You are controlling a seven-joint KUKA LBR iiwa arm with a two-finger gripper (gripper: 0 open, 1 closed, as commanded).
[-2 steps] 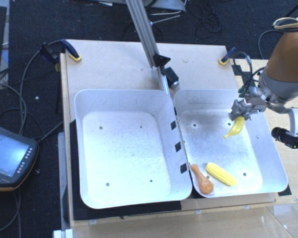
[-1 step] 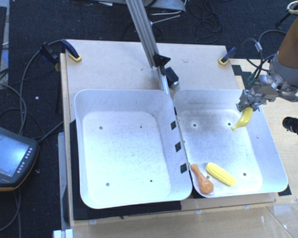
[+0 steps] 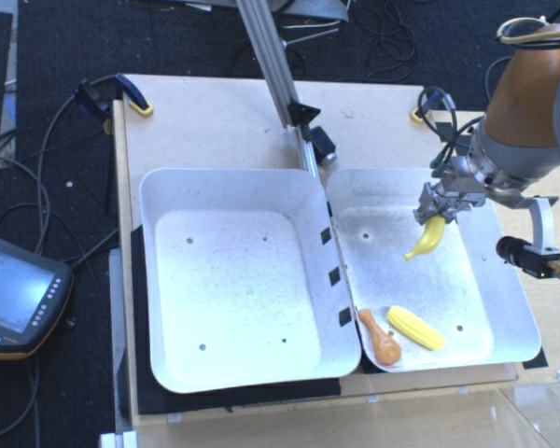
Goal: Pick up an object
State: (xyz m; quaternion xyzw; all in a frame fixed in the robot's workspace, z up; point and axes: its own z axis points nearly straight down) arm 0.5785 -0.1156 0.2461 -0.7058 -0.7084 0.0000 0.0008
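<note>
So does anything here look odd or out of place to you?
One thing: a banana hangs by its top end from the gripper, above the right bin, dangling at a slant. That is a lifted item, not a spill. The corn cob and carrot lie at that bin's near edge. Nothing looks damaged.

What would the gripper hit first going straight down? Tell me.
The gripper holds the banana, hanging below it. Straight down, the banana would probably meet the right bin's floor first; depth is unclear.

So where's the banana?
The banana hangs from the gripper above the right bin, up from the corn and carrot.
</note>
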